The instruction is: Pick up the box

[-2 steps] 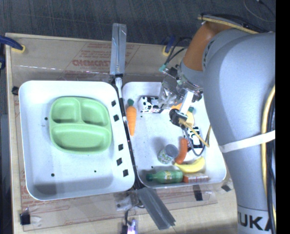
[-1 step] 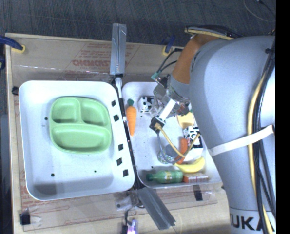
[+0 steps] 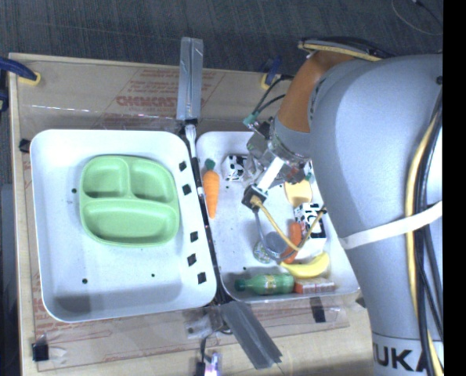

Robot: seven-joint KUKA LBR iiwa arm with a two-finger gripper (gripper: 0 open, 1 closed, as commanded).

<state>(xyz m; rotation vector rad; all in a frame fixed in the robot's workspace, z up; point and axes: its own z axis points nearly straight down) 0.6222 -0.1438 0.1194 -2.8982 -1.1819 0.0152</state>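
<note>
Wooden bench [image 3: 99,92] under the fixed camera carries two white bins. The left bin [image 3: 48,143] holds a green divided plate [image 3: 129,200]. In the right bin [image 3: 233,269], centre-right of the frame, the gripper [image 3: 270,161] hangs low near the upper end, and I cannot tell whether it is clenched or released. What looks like the box [image 3: 298,192], a pale yellow block, lies just lower right of it, partly hidden by the arm [image 3: 373,155]. The risk is clutter. A banana [image 3: 309,267] and a green bottle [image 3: 265,284] lie lower down and a carrot [image 3: 211,192] lies by the left wall, so a descent could shove neighbours or close on the wrong item.
</note>
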